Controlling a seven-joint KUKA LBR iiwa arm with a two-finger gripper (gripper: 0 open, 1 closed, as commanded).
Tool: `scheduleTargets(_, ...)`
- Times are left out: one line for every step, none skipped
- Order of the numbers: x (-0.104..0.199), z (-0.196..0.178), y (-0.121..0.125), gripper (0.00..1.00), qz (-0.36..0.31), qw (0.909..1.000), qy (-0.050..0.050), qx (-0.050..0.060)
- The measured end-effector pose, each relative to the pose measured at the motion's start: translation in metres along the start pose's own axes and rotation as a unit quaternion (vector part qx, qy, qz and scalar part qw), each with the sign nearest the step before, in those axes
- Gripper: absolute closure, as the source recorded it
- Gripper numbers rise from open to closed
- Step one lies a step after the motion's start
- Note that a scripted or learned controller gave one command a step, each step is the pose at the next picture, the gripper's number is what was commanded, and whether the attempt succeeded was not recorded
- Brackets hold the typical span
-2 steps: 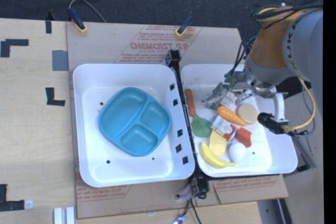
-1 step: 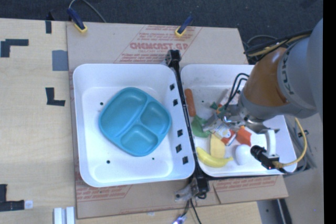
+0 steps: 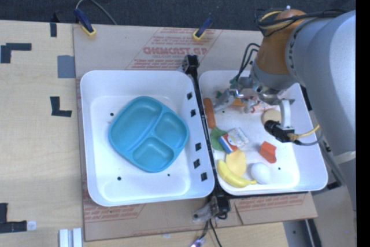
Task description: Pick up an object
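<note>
My gripper (image 3: 238,98) hangs low over the back part of the right bin (image 3: 289,182), below the arm's orange band (image 3: 276,52). Small items lie in this bin. An orange carrot-like stick (image 3: 208,113) rests along the left wall. Just in front of the gripper lie a green piece (image 3: 218,139) and a white packet (image 3: 236,137). A yellow banana (image 3: 233,171), a white egg (image 3: 260,172) and an orange block (image 3: 267,151) sit nearer the front. Small orange bits under the gripper are partly hidden by it.
The left bin (image 3: 98,101) holds a blue divided plate (image 3: 149,132). A black divider with clips (image 3: 196,124) runs between the bins. A black cable and a tan round part (image 3: 276,123) hang off the wrist over the right bin. The arm's grey body covers the bin's right side.
</note>
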State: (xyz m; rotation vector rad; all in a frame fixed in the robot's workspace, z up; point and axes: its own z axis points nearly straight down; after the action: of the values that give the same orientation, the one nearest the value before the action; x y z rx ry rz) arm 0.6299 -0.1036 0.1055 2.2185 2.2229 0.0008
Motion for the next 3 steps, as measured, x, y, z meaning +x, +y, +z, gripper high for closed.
scheduleTargets(-0.015, 0.02, 0.037, 0.0, -0.001, 1.0, 0.001, 0.002)
scheduleTargets(-0.081, -0.049, -0.043, 0.0, 0.001, 1.0, -0.001, 0.0)
scheduleTargets(-0.031, 0.019, 0.025, 0.0, 0.0, 1.0, 0.0, -0.002)
